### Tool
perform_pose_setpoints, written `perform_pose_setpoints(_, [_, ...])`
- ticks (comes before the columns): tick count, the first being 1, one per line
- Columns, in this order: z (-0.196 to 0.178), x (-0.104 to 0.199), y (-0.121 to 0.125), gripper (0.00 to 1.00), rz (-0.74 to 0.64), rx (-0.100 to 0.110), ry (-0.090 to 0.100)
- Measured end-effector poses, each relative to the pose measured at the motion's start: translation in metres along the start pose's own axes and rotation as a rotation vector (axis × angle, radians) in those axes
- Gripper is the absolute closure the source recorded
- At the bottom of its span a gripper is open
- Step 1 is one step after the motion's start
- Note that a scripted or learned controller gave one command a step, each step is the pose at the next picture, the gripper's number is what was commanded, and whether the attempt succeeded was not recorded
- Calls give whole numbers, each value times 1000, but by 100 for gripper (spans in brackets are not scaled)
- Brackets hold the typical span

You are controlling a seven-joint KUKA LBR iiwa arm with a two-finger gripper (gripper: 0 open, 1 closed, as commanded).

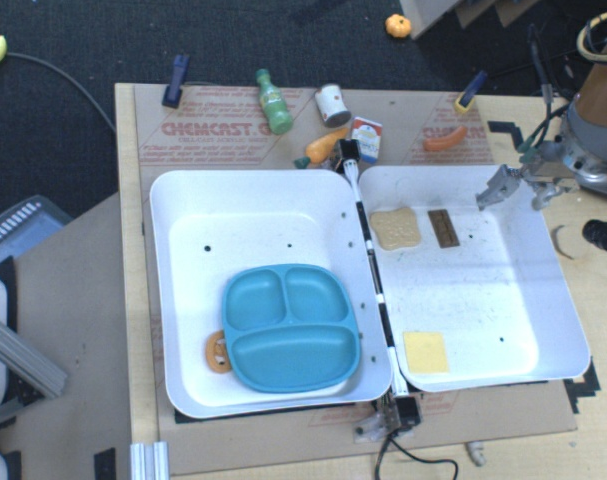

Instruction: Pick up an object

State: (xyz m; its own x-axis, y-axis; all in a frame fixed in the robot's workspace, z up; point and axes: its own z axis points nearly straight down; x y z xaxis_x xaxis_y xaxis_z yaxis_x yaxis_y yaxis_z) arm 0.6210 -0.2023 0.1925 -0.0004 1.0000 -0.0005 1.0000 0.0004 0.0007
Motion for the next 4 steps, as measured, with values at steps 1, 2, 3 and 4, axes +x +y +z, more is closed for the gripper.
perform_pose_setpoints(1, [35, 58, 36, 0, -1, -1, 1])
perform_pose_setpoints(2, [109, 37, 20, 0, 1, 3, 1])
perform_pose_setpoints(3, [97, 37, 21, 100, 0, -2, -1])
perform_pose_setpoints(4, [108, -2, -24, 100, 1, 2, 1])
